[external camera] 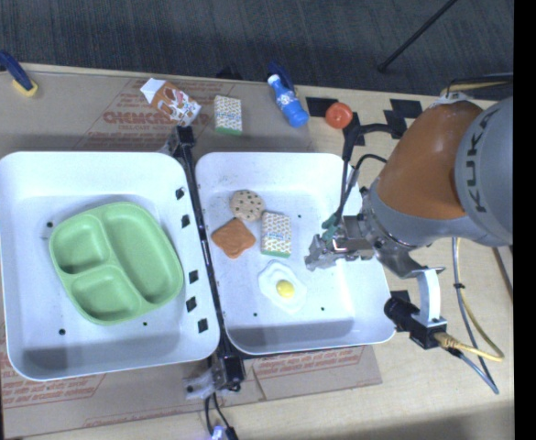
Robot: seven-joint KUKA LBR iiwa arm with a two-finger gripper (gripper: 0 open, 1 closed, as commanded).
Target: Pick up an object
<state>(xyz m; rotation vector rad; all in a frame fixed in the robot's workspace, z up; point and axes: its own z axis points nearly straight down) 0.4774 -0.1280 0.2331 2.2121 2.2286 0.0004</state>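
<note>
In the right bin (249,165) lie a round cookie (246,203), an orange-brown toast piece (234,237), a green-and-white snack packet (277,233) and a fried egg (283,288). My gripper (324,250) hangs over the right part of this bin, just right of the packet and above-right of the egg. Nothing shows between its fingers. The big grey and orange arm reaches in from the right behind it.
The left bin (11,177) holds a green divided plate (114,261). Behind the bins on the cardboard lie a snack bag (170,103), a small green packet (228,115), a blue bottle (288,100) and an orange ball (339,114). Cables hang at right.
</note>
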